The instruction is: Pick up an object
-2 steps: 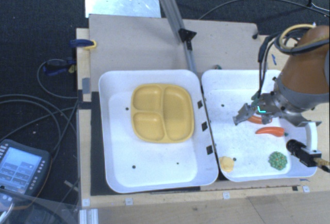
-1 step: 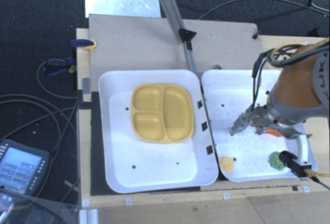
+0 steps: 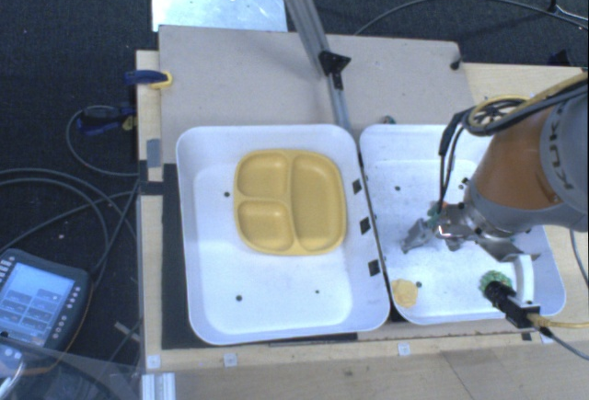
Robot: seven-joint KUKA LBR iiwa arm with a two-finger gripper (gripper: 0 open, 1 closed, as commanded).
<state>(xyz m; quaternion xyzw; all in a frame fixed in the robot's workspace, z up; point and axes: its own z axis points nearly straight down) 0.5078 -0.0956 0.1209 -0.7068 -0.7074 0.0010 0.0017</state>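
A yellow divided plate (image 3: 290, 201) lies in the left bin (image 3: 207, 297), towards its back. A small yellow round piece (image 3: 403, 292) rests near the front left corner of the right bin (image 3: 405, 159). A small green thing (image 3: 493, 280) shows at the front right of that bin, partly hidden by the arm. My gripper (image 3: 416, 238) is low over the middle of the right bin, pointing left, roughly a hand's width behind the yellow piece. Nothing is visible in its grasp.
The grey and orange arm (image 3: 525, 173) covers the right half of the right bin. A slanted metal pole (image 3: 308, 17) crosses the bench behind the bins. The ridge between the bins (image 3: 366, 223) runs just left of the gripper.
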